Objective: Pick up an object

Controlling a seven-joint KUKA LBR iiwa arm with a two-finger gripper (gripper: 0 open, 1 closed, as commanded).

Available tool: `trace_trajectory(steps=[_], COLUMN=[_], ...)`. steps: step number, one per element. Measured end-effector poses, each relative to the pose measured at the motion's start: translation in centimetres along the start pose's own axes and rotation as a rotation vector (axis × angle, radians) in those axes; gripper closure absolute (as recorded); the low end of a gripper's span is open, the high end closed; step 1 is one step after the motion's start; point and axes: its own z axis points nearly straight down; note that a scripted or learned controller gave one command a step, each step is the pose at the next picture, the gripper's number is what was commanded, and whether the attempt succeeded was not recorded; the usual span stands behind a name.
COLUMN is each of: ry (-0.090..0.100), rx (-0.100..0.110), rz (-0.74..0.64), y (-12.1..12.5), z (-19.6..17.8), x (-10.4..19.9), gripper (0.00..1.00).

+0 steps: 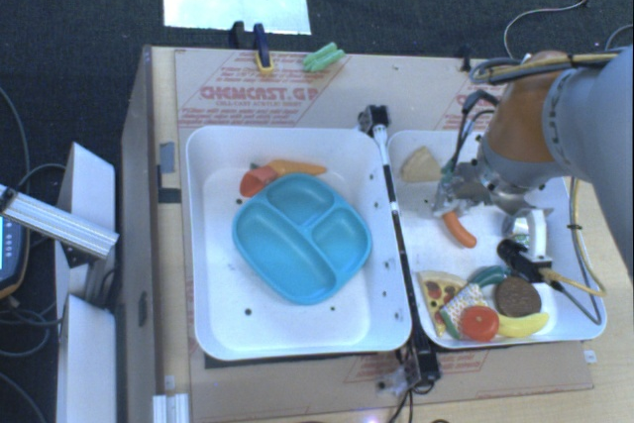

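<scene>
My gripper (pixel 452 197) hangs low in the right bin (pixel 421 248), near its middle. An orange-red sausage (pixel 460 230) lies slantwise on the bin floor just below it, its upper end right at the gripper's tip. A pale cheese wedge (pixel 420 164) lies up and to the left of the gripper. In the bin's near corner sit a pizza slice (pixel 439 291), a red tomato (pixel 478 323), a brown cookie (pixel 517 296), a yellow banana (pixel 527 324) and a dark green piece (pixel 486 274). The arm's grey body and orange band cover the bin's far right part.
The left bin (pixel 198 243) holds a blue divided tray (pixel 300 238), with a carrot (pixel 293 167) and a red piece (pixel 256 181) at its far edge. A black ridge (pixel 389 198) separates the bins. A green item (pixel 323 57) lies on the bench behind them.
</scene>
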Motion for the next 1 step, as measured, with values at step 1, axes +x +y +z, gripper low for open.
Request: trace_trajectory(steps=[1], ry=[0.001], rx=[-0.001], rz=[0.000], y=[0.83], z=[-9.05], x=[6.66], gripper=[1.00])
